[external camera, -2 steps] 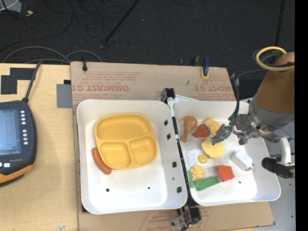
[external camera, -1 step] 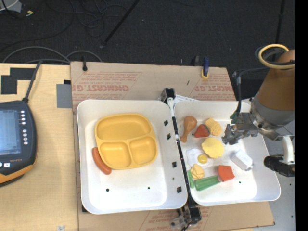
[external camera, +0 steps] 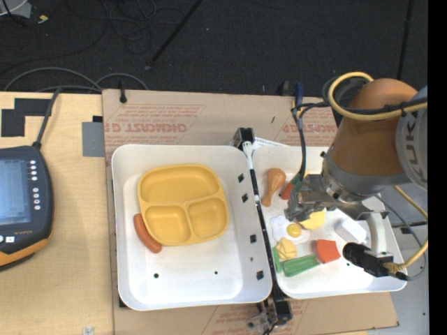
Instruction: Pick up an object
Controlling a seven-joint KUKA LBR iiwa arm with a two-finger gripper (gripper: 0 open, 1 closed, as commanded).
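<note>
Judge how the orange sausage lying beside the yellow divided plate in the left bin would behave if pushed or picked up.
The sausage is long and rounded, so it would probably roll sideways when nudged. It looks like smooth moulded plastic, likely light and stiff, perhaps slippery. It lies against the yellow plate, which may block one side.

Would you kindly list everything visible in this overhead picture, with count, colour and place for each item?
white bins: two, white, side by side on the bench
divided plate: one, yellow, in the left bin
sausage: one, orange-red, left bin, against the plate's lower left edge
drumstick: one, tan-orange, right bin, upper left
fried egg: one, white with yellow yolk, right bin
corn piece: one, yellow, right bin
green vegetable: one, green, right bin, near front
red block: one, red-orange, right bin
yellow piece: one, yellow, right bin, beside the claw
pendant: one, black and orange, far left
arm: one, grey and orange, from the right
claw: one, dark, over the right bin
</note>
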